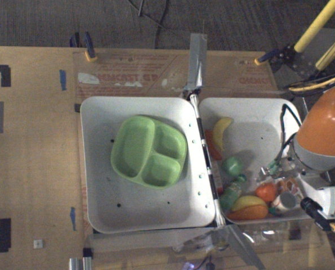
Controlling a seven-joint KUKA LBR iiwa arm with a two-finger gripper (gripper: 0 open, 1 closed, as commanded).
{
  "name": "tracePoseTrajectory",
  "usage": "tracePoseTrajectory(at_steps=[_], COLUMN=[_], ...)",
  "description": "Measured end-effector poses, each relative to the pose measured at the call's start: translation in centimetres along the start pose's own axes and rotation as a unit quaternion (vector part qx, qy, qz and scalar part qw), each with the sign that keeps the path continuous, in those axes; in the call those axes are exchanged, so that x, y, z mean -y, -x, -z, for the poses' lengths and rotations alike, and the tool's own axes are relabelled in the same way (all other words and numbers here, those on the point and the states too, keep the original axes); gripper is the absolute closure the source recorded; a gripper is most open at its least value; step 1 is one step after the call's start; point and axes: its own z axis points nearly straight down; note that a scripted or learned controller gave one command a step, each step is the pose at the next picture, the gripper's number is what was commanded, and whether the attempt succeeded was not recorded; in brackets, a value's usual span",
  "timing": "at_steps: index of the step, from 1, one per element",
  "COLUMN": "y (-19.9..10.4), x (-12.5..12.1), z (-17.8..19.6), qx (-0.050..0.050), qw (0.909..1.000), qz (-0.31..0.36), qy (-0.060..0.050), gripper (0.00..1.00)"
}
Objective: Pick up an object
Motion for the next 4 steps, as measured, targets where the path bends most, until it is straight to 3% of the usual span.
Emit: tracePoseTrajectory(at_steps=[1,2,3,4], y=[0.0,1.3,1.8,-5.2], x=[0.0,0.8,0.6,-1.9], z=[0.0,-3.3,-2.4,8.0], qx=[0.000,0.000,0.006,0.001], qw=[1.0000,0.9983,0.9984,0.9995], qz=[0.000,0.059,0.056,0.030], qy=[0.000,0.004,0.009,0.001], gripper=[0.00,0.00,1.00,1.00])
